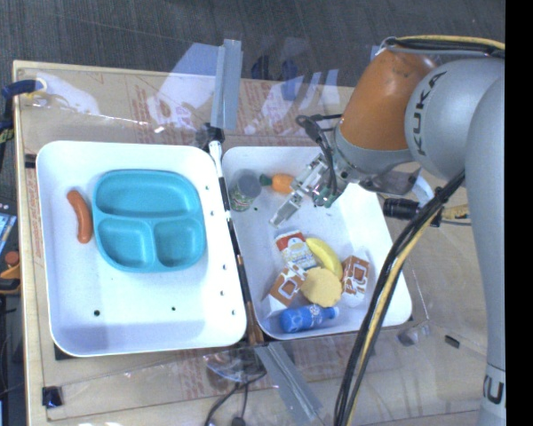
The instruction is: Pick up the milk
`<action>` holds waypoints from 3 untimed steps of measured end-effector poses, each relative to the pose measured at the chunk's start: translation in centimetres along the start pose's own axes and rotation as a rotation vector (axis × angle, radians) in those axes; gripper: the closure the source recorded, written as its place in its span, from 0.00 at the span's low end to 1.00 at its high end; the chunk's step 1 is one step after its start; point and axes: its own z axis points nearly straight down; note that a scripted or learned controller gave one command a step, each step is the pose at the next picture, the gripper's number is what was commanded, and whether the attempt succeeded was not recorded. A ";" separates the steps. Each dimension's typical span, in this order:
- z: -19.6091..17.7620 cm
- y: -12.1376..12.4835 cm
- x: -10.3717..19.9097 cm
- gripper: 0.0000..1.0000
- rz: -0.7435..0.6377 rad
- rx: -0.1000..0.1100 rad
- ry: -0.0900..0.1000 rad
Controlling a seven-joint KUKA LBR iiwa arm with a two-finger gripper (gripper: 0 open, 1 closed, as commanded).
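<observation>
- Blue bottle (307, 319) at the right bin's (393, 238) near edge, touching the yellow disc (322, 286); may get nudged.
- Milk: my guess is the small carton (296, 249) mid-bin, jammed against the banana (325, 256), with two brown cartons (285, 288) (356, 274) just beside. Risk: the three cartons look alike, easy to take the wrong one.
- Tight pile: a finger could land on the banana or disc, so the grasp slips or drags neighbours.
- Gripper (295, 201) hangs above the bin's far half, just beyond the milk, fingers apart, holding nothing.
- Can (247, 187) and carrot (282, 183) beyond it, clear of the path.
- Left bin: blue tray (151, 218), sausage (81, 215). Irrelevant.
</observation>
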 end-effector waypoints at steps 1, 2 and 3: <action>3.9 -2.4 7.6 0.00 -0.013 0.002 0.004; 7.5 -2.9 7.2 0.00 -0.019 0.002 0.004; 6.6 -2.9 7.3 1.00 -0.022 0.003 0.005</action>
